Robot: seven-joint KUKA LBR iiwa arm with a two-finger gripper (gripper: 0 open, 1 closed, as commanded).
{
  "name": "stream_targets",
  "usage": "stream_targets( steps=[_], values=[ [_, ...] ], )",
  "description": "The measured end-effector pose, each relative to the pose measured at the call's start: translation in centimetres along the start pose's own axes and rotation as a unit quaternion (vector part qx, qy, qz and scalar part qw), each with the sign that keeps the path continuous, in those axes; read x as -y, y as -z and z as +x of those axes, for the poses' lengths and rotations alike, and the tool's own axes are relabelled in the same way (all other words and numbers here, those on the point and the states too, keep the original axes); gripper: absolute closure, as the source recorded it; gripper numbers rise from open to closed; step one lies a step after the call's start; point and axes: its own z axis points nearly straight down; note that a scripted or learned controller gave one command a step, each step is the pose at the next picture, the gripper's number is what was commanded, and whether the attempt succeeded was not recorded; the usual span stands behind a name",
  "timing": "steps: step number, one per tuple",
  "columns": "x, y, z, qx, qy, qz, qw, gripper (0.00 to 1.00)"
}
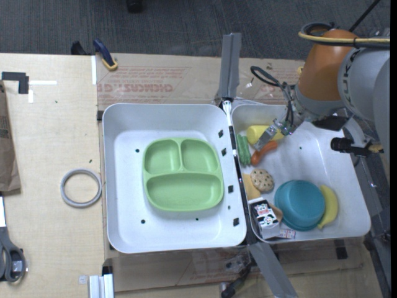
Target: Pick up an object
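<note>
Clutter crowds the near end of the right white bin (347, 228): a small printed black-and-white carton (265, 216), an upturned blue plastic bowl (300, 204) with a yellow toy banana (330, 205) against its right side, then a round chocolate-chip cookie (261, 179). Farther in, a green pod-shaped toy (242, 149) lies along the left wall, with a slim orange carrot-like piece (265, 149) and a yellow rounded toy (259, 133) just beyond. The gripper (277, 129) sits right over those two; how wide it stands I cannot tell, and no item shows between its tips. A good grasp likely means centring on one piece, the yellow or the orange, not straddling both. To the left, the other white bin (118, 185) holds a green divided plastic plate (183, 174).
</note>
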Motion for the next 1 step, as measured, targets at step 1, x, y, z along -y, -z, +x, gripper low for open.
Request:
stream_targets(
  steps=[1],
  values=[
    [-0.94,-0.20,-0.43,-0.002,-0.140,0.002,0.9902,0.00]
  ],
)
